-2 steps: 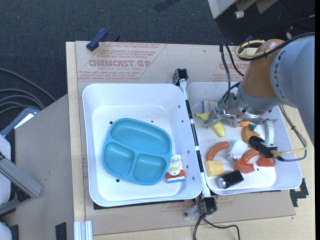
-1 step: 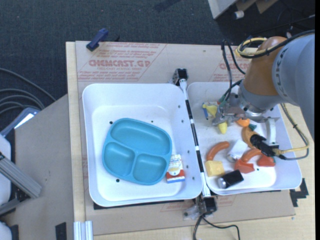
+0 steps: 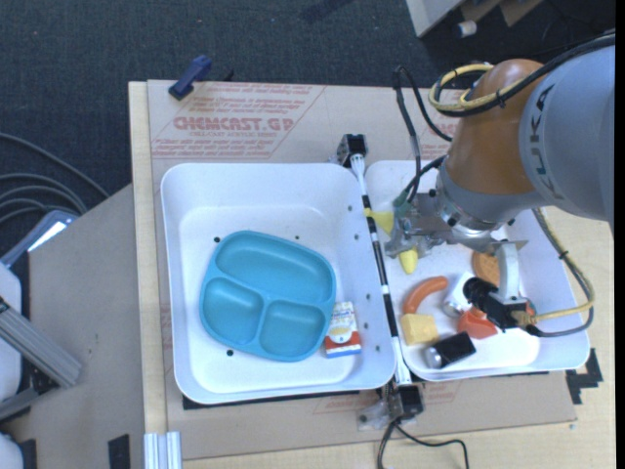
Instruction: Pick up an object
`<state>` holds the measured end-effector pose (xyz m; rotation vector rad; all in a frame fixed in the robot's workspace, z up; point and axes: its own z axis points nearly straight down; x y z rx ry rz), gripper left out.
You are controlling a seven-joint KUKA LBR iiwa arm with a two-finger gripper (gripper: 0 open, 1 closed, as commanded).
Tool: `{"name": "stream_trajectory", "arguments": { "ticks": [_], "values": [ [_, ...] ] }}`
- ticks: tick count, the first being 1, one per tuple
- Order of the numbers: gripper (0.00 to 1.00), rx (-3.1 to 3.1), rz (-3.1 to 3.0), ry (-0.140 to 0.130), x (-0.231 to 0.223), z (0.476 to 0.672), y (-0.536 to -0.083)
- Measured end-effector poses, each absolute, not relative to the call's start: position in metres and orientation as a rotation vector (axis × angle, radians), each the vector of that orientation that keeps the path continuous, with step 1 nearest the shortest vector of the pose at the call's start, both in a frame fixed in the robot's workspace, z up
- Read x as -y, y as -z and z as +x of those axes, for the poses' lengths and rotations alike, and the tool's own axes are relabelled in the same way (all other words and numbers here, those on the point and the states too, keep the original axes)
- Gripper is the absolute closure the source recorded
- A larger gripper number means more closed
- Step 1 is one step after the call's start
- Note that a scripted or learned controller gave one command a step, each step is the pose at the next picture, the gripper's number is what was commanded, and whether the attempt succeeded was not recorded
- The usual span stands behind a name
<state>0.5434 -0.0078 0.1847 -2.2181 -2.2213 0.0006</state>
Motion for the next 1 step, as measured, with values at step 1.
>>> {"name": "stream_trajectory", "arguments": {
  "ticks": [1],
  "values": [
    [1.00, 2.221, -2.220, -0.001, -0.0380, 0.5128, -0.2596]
  ]
}}
